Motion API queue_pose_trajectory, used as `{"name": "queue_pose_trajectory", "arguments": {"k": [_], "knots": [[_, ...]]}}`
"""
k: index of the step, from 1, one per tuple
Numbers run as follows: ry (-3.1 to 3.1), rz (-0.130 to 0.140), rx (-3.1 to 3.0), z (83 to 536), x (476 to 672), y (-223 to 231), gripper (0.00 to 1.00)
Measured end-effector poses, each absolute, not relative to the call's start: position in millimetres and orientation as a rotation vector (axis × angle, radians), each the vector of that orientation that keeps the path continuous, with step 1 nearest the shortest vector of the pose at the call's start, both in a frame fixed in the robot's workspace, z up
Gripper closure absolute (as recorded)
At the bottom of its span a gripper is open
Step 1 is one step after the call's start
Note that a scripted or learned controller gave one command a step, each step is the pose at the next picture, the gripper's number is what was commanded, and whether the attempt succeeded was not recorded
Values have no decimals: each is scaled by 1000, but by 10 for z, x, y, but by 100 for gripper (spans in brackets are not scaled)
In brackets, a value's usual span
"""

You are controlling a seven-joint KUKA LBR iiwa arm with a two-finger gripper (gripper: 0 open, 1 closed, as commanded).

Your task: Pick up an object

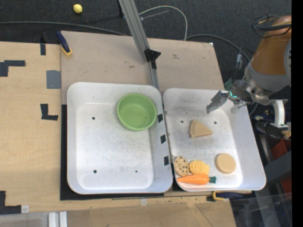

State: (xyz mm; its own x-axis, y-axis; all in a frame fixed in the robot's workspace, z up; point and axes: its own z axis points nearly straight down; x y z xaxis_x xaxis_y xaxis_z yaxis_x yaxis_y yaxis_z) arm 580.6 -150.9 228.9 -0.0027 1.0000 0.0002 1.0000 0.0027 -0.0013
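Bench: pale wood top (pixel 28 126) with dark tape marks along its left part and a tan board (pixel 113 56) behind the bins; dark carpet beyond, with a small yellow ball (pixel 77 8) on it.
Writing: no brand, label or lettering can be read on anything.
Left bin: white, speckled (pixel 94 145); a green bowl (pixel 137 111) sits upright near its back right corner.
Right bin: white (pixel 246 141), touching the left bin along its side.
Wedge: tan, cheese-like piece (pixel 200 129) near the middle of the right bin, flat on the floor.
Front row of right bin: a round speckled cookie (pixel 180 165) by the front left corner, a yellow ridged piece (pixel 199 167) just beside it, an orange carrot (pixel 195 179) along the front edge, a tan disc (pixel 225 163) toward the front right.
Gripper: (pixel 226 101) over the back right part of the right bin, fingers spread apart, nothing between them, apart from the wedge.
Arm: grey with an orange band (pixel 273 41), entering over the right edge.
Pole: a grey metal bar (pixel 135 22) slants across the board.
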Motion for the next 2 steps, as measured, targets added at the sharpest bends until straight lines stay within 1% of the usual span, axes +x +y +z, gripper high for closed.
{"name": "queue_pose_trajectory", "arguments": {"k": [1,2], "knots": [[-2218,9,-2216,1658,5780,-1558,0],[-2219,7,-2217,1124,5794,-1651,0]]}}
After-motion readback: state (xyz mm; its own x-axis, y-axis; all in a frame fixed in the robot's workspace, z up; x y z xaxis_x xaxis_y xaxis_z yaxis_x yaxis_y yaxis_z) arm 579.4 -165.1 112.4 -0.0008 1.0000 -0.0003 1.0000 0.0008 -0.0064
